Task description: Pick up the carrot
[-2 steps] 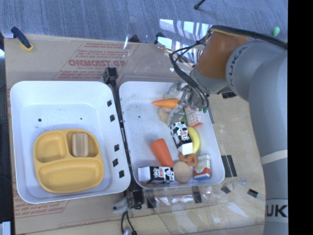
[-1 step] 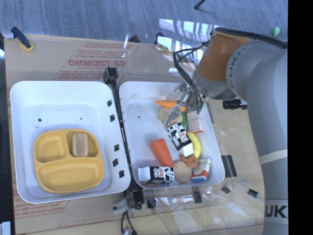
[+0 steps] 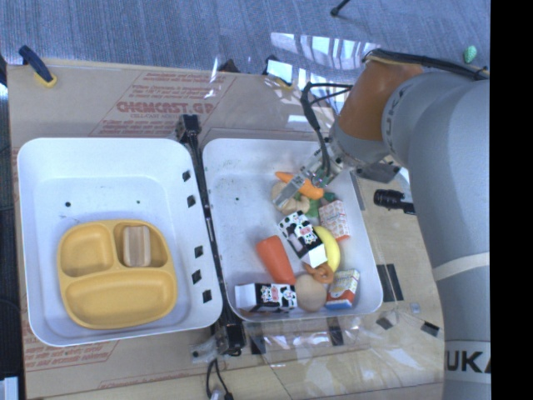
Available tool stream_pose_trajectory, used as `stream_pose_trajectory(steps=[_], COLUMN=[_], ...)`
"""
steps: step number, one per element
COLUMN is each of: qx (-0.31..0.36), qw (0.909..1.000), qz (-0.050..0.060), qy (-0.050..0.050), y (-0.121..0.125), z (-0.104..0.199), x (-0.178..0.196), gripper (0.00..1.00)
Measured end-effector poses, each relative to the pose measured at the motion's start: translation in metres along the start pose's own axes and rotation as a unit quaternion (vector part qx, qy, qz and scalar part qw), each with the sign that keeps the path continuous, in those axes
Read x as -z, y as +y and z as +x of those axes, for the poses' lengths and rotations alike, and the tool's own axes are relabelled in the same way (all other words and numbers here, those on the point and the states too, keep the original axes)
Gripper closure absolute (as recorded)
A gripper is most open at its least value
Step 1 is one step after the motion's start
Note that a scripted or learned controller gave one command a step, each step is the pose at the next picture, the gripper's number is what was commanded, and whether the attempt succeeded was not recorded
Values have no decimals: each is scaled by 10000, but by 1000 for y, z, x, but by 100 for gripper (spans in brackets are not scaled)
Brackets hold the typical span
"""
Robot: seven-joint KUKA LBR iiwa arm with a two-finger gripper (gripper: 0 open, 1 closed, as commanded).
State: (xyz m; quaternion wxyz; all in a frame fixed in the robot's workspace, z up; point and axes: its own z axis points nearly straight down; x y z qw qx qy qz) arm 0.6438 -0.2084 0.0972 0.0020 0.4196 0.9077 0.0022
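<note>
A small orange carrot [image 3: 310, 190] with a green top lies in the upper middle of the right bin [image 3: 237, 182]. My gripper [image 3: 305, 182] is down on it, reaching in from the right, and its tip covers the carrot's middle. Orange shows on both sides of the tip. The carrot looks to be resting among the other items in the bin, not lifted.
Below the carrot the right bin holds a thick orange-red piece [image 3: 275, 258], a banana [image 3: 329, 248], two cow-print cartons [image 3: 300, 232], a brown round item [image 3: 310, 292] and small boxes. The left bin [image 3: 50, 165] holds a yellow divided plate [image 3: 117, 294] with a tan block [image 3: 136, 245].
</note>
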Motion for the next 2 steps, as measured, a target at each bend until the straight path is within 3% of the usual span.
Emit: stream_pose_trajectory(steps=[1,2], qx=[48,-2168], qw=[10000,9762], qz=[-21,8], qy=[-45,-20], y=[4,21], z=[-2,29], x=[16,104], gripper=[100,100])
